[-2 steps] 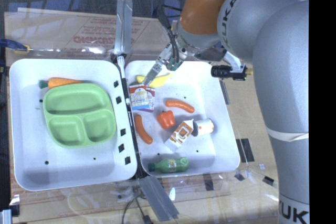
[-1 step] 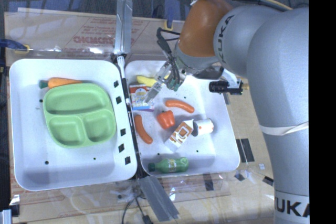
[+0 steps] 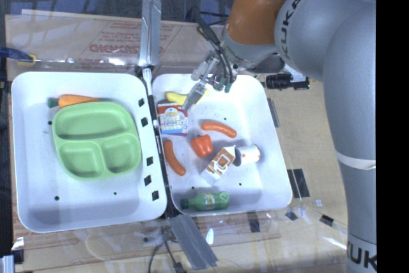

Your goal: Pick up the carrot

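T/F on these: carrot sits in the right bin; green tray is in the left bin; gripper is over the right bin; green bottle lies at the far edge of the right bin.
1. The carrot sits in the right bin. False: it lies in the left bin, beside the green tray.
2. Green tray is in the left bin. True.
3. The gripper is over the right bin. True.
4. The green bottle lies at the right bin's far edge. False: near edge.

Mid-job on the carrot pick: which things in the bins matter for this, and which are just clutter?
For the job:
carrot, left bin, behind the green tray
gripper, over the right bin

Lying about:
green tray
yellow piece
small carton
two sausages
red pepper
green bottle
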`<action>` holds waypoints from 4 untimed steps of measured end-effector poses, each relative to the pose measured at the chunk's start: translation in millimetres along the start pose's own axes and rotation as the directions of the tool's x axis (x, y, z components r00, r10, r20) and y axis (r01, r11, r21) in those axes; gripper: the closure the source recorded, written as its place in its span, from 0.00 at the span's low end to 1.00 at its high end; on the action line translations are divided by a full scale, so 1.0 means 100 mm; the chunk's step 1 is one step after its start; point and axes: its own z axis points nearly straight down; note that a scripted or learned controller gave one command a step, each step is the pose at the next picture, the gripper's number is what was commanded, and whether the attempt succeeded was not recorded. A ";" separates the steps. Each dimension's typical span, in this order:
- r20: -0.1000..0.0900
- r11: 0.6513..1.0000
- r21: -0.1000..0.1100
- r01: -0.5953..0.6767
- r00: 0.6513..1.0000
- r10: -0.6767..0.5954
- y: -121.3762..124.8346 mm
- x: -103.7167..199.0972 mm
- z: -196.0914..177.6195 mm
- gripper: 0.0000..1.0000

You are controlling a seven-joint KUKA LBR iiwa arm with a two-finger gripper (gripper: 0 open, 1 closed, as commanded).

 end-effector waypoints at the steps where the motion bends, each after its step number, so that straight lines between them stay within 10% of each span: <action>1: -0.003 0.980 0.000 0.199 0.980 -0.199 -0.11 0.09 0.21 0.00; 3: 0.006 0.849 0.002 0.529 0.849 -0.529 -0.08 -0.07 0.85 0.00; 4: 0.011 0.849 0.008 0.529 0.849 -0.529 -0.10 -0.10 0.73 1.00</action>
